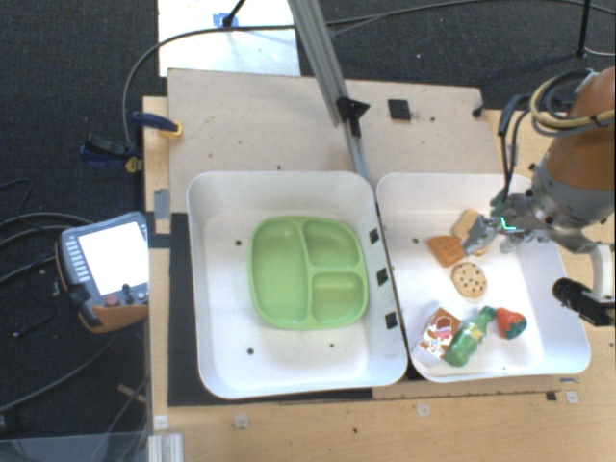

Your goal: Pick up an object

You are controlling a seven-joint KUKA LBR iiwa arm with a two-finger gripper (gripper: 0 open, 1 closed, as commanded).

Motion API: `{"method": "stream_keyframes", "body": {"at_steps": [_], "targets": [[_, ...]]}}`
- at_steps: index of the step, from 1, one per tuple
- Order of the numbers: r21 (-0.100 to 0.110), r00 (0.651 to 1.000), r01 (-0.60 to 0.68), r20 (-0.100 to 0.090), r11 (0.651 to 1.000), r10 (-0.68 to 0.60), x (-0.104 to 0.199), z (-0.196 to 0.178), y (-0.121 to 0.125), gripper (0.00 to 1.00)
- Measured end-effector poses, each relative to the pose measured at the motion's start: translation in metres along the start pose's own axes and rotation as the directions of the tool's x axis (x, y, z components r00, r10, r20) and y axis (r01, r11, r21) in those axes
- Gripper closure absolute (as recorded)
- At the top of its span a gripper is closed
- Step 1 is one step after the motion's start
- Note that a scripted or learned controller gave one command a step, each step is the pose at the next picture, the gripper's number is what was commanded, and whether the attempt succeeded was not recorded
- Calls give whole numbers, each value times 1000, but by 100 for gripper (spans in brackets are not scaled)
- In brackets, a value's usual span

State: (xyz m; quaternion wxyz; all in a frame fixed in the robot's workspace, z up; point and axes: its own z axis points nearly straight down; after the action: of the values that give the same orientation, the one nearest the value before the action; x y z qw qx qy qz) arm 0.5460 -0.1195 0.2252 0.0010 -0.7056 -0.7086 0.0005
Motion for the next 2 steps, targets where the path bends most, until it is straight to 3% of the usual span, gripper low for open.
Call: {"method": "stream_keyframes", "body": {"at_steps": [1,2], "targets": [[-4,1000,0,1,1000,0,0,-2,1,0],[-2,1000,-2,1,1000,2,3,40,4,0]]}}
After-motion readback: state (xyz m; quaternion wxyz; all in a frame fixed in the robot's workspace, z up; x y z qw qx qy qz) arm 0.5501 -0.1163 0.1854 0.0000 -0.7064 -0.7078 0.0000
